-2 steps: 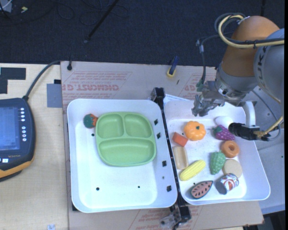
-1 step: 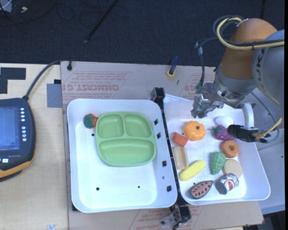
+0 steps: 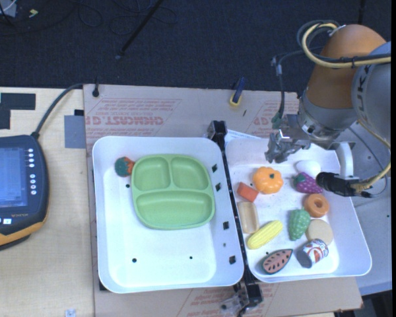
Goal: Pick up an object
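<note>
A smooth, rounded orange plastic pumpkin (image 3: 268, 180) is sitting in the right white bin (image 3: 356, 256), ringed by glossy toy foods: a bumpy yellow corn cob (image 3: 264, 234) below it and knobbly purple grapes (image 3: 307, 183) to its right. The metal end effector (image 3: 281, 147) is hanging just above the pumpkin, and whether it is gripping anything cannot be told.

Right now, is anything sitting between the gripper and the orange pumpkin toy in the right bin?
Nothing visible. The gripper hangs over bare white floor at the back of the right bin, and the orange pumpkin lies just in front of it with open floor between. The nearest neighbour, a red-orange block, sits on the pumpkin's far side.
</note>
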